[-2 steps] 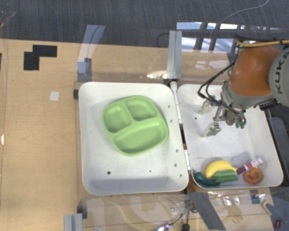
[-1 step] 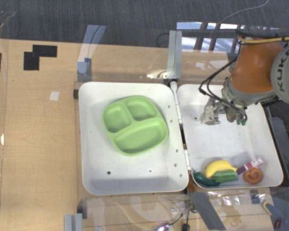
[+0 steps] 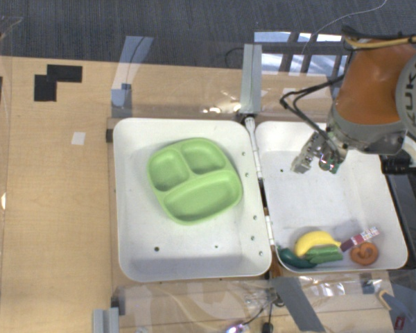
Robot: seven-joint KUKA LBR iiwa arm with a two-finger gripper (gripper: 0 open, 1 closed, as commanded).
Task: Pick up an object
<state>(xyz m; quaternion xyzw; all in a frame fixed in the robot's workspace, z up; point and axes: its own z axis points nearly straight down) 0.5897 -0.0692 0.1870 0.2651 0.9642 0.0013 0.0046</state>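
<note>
Banana in right bin | fingers state unclear, holding nothing | "KU" on arm

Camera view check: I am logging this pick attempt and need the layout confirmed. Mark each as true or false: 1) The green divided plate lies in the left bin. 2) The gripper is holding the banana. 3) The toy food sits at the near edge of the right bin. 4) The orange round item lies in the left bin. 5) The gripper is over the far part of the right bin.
1) True: the green divided plate lies in the left bin.
2) False: the gripper is apart from the banana, which lies in the bin.
3) True: it sits along the near edge of the right bin.
4) False: the orange round item lies in the right bin.
5) True.
</note>
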